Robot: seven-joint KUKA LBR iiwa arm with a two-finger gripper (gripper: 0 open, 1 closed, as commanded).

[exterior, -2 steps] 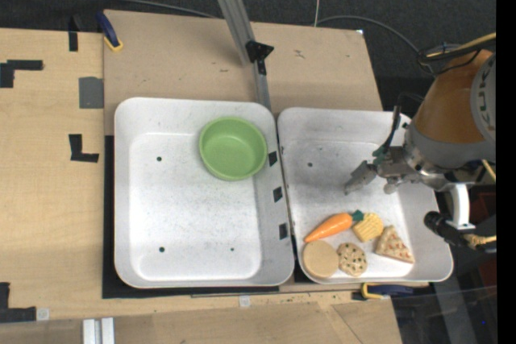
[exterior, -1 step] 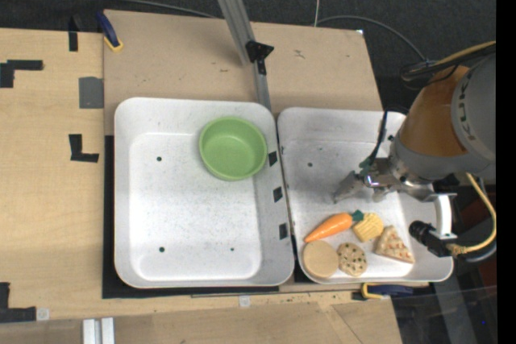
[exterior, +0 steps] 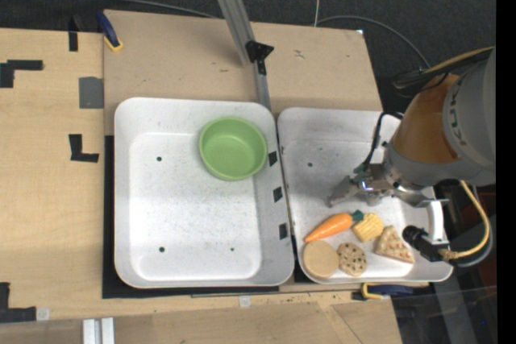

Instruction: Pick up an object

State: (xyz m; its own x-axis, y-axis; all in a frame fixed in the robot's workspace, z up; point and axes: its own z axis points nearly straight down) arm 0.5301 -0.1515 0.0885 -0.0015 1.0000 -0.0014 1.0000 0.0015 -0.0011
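Orange toy carrot [exterior: 328,226] lies at six o'clock in the right bin [exterior: 322,141], crowded with corn [exterior: 368,226], cheese wedge [exterior: 394,245] and two cookies [exterior: 335,259]. Just above, at twelve o'clock from them, the hand [exterior: 348,188] hovers, fingers spread, holding nothing, probably lining up a grab.

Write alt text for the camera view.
A grey arm's end effector hovers in the right bin above a toy carrot, corn, pizza slice and two cookies. The left bin holds a green bowl.
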